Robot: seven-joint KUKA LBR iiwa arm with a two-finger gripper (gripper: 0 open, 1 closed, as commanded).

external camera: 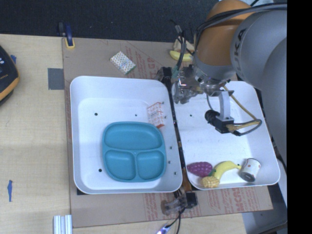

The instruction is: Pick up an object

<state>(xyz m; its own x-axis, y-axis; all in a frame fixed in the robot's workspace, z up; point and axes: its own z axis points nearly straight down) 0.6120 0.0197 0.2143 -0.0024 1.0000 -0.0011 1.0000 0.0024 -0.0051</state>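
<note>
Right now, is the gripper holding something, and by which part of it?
It cannot be told. The gripper hangs over the top left corner of the right bin, and no object shows at it.

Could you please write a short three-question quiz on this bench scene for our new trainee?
1. True or false: the blue divided tray lies in the left bin.
2. Which item lies between the purple toy and the small can in the right bin? A) toy banana B) sponge C) cup
3. Name the yellow item touching the banana's lower end.

Key: 1. True. 2. A. 3. The toy corn.
</note>
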